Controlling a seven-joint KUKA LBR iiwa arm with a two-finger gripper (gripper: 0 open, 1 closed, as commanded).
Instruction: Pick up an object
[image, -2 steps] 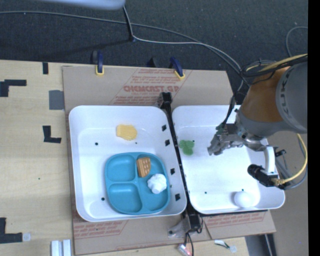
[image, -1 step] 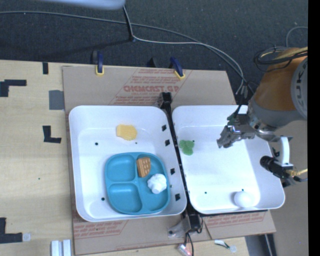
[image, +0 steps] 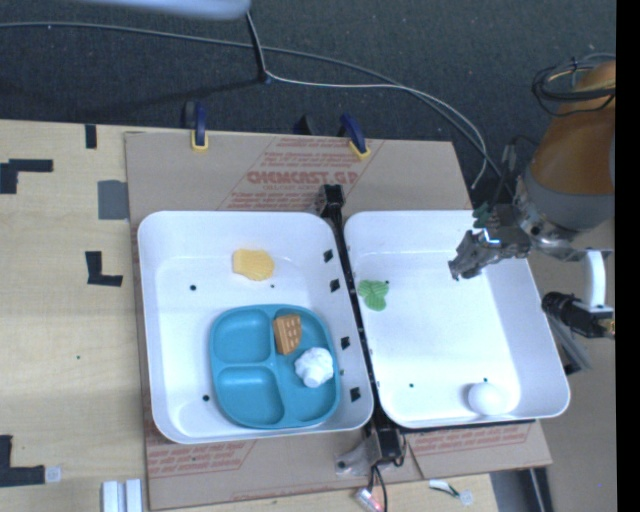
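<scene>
My gripper (image: 468, 260) hangs over the upper right part of the right bin (image: 440, 330), with nothing visibly in it. A small green object (image: 374, 293) lies at that bin's left wall, well to the left of the gripper. A white ball (image: 489, 398) rests near the bin's front right corner. In the left bin (image: 170, 300) a yellow lump (image: 254, 264) lies toward the back. A blue divided tray (image: 250, 385) in the same bin holds a brown waffle-like piece (image: 288, 333) and a white crumpled object (image: 315, 367).
The grey arm with its orange band (image: 575, 120) comes in from the right above the right bin's edge. A black divider with clips (image: 345, 290) runs between the bins. Cables (image: 400, 95) trail across the dark floor behind the bench.
</scene>
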